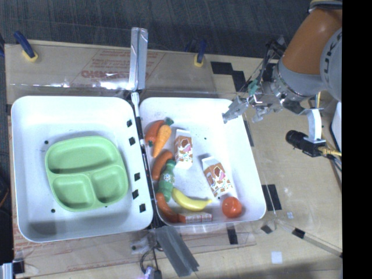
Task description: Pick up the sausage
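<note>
Below, smooth curved brown sausage (160, 163) beside ribbed green bottle (167, 179), right bin (251, 156).

A pale wooden counter (290, 173) fills most of the view, its top covered in part by a clear plastic sheet with faint red print near the back. Black tape marks dot its right side. Blue clamps (25, 46) grip the far edge. Beyond the counter lies a dark grey ribbed floor (174, 4), evenly lit
</note>
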Tool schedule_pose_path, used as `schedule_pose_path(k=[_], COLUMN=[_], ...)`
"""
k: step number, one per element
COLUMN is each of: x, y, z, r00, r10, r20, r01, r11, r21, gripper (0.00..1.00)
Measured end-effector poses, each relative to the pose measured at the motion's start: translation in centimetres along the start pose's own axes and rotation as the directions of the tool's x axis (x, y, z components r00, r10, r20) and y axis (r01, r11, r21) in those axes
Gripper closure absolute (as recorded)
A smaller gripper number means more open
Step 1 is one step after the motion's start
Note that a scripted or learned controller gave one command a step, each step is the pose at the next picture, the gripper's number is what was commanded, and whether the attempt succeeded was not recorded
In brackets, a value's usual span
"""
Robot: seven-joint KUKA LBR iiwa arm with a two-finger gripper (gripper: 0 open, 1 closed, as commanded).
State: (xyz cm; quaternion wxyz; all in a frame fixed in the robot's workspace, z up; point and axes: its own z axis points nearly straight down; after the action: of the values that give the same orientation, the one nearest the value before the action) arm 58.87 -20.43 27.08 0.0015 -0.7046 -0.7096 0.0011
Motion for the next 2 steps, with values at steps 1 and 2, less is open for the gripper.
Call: schedule_pose_path(k=[1,2], x=[6.0,11.5], y=[-3.3,-0.1], z=[10.1,13.8], r00=[1.0,0.95], r10=[0.008,0.311], r20=[0.0,0.0], r01=[-0.008,-0.311], r11=[1.0,0.95], r21=[0.001,-0.001], gripper=[0.0,0.0])
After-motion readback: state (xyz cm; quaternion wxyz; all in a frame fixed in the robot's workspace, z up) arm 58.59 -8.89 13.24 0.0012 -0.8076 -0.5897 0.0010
